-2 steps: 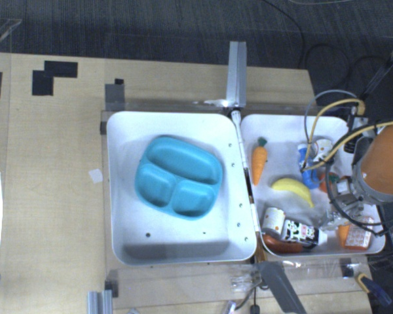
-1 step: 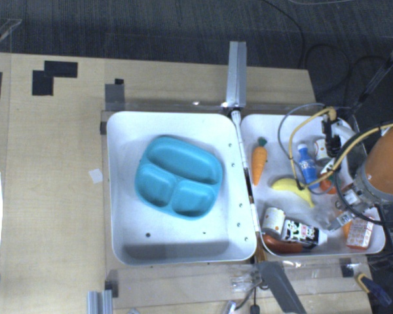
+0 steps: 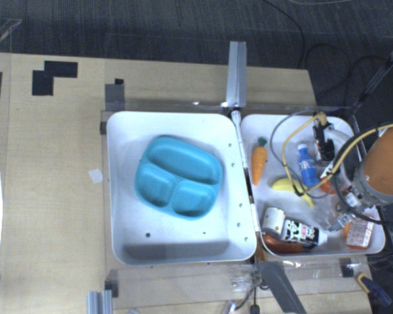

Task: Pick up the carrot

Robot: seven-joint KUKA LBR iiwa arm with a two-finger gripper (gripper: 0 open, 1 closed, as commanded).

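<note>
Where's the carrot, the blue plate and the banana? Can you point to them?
carrot [image 3: 258, 163]: camera view, middle of its orange body.
blue plate [image 3: 179, 176]: camera view, the ridge between its compartments.
banana [image 3: 285, 185]: camera view, its yellow middle.

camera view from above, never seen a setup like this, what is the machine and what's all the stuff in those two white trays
One camera looks down at a slant on a bench with two shallow white bins. The grey robot arm, orange-banded and wrapped in cables, reaches in from the right over the right bin. Its hand sits among the cables, so nothing can be called held. The left bin carries a blue divided plate. The right one contains the carrot by its left wall, a banana, and a dark bottle.
</note>
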